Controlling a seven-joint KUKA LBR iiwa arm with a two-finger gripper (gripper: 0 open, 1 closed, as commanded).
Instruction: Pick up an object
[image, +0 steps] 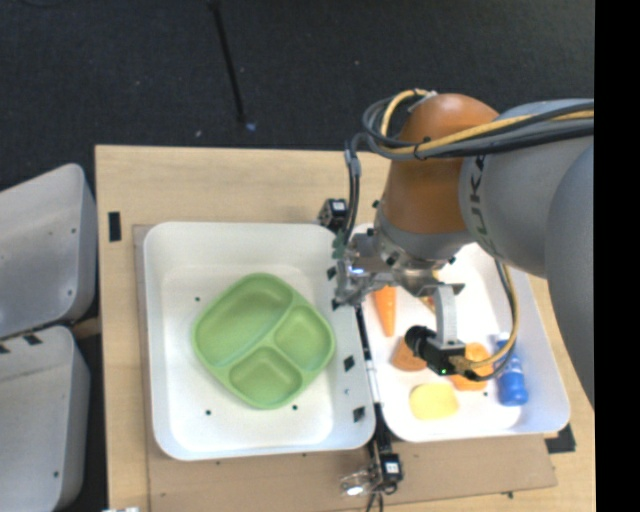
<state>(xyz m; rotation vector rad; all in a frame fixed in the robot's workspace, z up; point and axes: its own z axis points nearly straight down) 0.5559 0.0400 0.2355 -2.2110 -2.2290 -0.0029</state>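
The arm reaches in from the right and hangs low over the right bin (545, 400), its orange wrist covering the bin's far half. My gripper (385, 288) is down at the bin's left side, directly above an orange carrot-shaped piece (384, 312) that points toward the near edge. Nearby lie an orange rounded object (406, 357), a yellow rounded object (434, 402), another orange piece (474, 372) and a blue bottle-like object (511, 384). The wrist hides the fingers.
The left bin (160, 400) holds a green divided plate (264, 339) with three compartments. A raised divider (362, 370) separates the two bins. Wooden bench surface (120, 180) surrounds them.
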